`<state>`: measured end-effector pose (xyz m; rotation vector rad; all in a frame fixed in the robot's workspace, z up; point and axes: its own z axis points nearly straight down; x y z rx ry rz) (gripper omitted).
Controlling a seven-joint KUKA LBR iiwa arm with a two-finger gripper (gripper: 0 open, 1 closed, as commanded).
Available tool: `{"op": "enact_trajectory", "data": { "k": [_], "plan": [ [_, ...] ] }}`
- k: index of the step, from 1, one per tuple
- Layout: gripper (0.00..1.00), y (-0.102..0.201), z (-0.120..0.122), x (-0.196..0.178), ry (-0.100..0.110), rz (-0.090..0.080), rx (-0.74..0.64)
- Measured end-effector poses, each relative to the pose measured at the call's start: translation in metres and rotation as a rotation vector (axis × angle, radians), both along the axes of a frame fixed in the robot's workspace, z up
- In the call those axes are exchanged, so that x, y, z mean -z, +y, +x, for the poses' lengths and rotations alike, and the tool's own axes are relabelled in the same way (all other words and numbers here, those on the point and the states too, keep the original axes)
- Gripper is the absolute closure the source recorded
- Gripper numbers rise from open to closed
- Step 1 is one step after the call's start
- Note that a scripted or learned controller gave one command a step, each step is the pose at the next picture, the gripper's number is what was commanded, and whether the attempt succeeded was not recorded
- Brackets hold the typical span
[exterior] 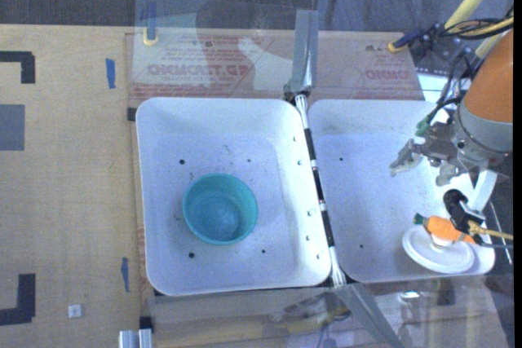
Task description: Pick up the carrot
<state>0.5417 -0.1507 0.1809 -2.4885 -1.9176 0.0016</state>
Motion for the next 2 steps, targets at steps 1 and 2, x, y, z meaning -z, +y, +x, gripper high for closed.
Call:
{"op": "enact_trajectory", "data": {
  "k": [1, 2],
  "plan": [
    [0.0, -0.059, -0.053, 0.078, 0.001, 0.002, -0.108],
    [0.0, -0.049, -0.061, 0.093, -0.007, -0.003, -0.099]
  ]
}}
